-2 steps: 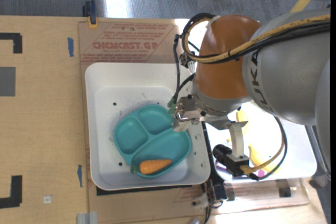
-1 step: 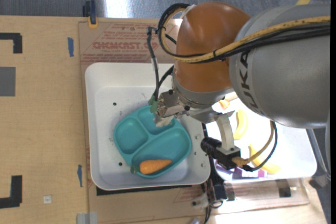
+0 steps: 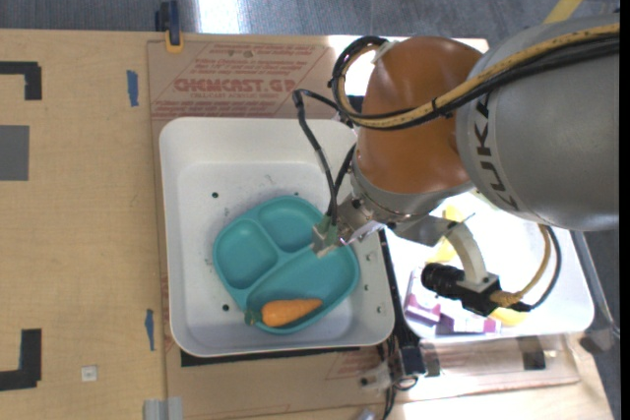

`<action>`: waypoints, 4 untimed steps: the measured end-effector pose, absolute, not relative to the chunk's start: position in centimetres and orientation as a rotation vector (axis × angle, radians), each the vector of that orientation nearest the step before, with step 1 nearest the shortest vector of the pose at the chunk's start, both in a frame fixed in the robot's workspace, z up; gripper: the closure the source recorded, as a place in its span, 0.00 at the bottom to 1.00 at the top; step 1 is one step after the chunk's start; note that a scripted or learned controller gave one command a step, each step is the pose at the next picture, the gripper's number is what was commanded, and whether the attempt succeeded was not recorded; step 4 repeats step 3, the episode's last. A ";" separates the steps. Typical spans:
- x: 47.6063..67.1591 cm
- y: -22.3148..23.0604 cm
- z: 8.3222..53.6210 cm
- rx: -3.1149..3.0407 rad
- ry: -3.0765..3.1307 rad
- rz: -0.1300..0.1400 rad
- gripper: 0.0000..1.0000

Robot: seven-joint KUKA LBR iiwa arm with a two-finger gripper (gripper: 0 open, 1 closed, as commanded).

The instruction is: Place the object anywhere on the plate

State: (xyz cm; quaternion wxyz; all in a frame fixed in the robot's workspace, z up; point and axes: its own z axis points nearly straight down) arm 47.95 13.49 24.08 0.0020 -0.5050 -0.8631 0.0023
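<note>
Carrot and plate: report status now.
Carrot lying in teal divided plate, front compartment. Pincer over plate's right side. Nothing on carrot.

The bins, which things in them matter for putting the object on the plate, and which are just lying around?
Part of the job:
- teal plate, left bin
- orange carrot, lying in the plate's front compartment
- tool, over the plate's right edge

Lying about:
- purple piece, right bin
- yellow piece, right bin

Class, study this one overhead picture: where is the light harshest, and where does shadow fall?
Camera view: the right bin is washed out by glare; the left bin is evenly lit, shaded under the arm; the carrot on the teal plate reads clearly.
</note>
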 end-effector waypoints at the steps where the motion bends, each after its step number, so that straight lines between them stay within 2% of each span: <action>1: 47.9 15.2 23.9 -1.677 -2.656 0.001 1.00; 2: 48.1 16.8 27.6 -1.623 -2.696 -0.007 1.00; 3: 48.0 16.7 27.5 -1.624 -2.692 -0.002 0.00; 4: 48.0 16.7 27.5 -1.624 -2.692 -0.002 0.00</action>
